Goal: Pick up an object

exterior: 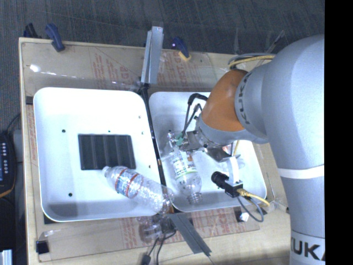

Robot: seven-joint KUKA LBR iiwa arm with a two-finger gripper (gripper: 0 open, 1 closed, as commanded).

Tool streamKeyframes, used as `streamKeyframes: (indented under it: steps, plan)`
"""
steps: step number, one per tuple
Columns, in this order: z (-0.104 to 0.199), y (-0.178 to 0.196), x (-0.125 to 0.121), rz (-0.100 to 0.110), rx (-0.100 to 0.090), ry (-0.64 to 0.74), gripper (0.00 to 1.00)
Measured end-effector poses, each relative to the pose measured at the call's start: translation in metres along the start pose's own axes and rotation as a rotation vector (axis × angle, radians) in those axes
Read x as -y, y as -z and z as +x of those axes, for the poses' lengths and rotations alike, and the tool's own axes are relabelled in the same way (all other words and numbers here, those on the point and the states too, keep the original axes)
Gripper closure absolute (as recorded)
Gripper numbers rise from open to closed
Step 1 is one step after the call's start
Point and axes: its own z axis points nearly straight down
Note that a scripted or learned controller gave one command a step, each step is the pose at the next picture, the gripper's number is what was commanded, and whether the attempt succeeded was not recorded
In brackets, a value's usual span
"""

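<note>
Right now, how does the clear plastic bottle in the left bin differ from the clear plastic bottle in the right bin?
The clear plastic bottle in the left bin lies slanted, its lower end at the divider; the clear plastic bottle in the right bin lies nearly along the bin's length. The left one has a red-marked label and lies apart from the arm; the right one has a green-tinted label and sits just below the gripper. Both are transparent and lying down.

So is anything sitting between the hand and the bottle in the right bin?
Nothing visible. The hand is low in the right bin, right at the top end of the clear bottle. The other bottle lies across the left bin, out of the way.
</note>
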Motion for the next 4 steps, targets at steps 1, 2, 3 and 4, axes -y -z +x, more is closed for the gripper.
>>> streamKeyframes:
  steps: [1,2,3,4]
  plan:
    - [-0.001,0.011,0.000,0.000,0.000,0.002,1.00]
    - [0.046,0.101,-0.005,-0.001,0.000,0.012,1.00]
    - [0.082,0.101,0.062,-0.007,0.003,-0.259,1.00]
    - [0.038,0.102,0.068,-0.003,0.001,-0.086,1.00]
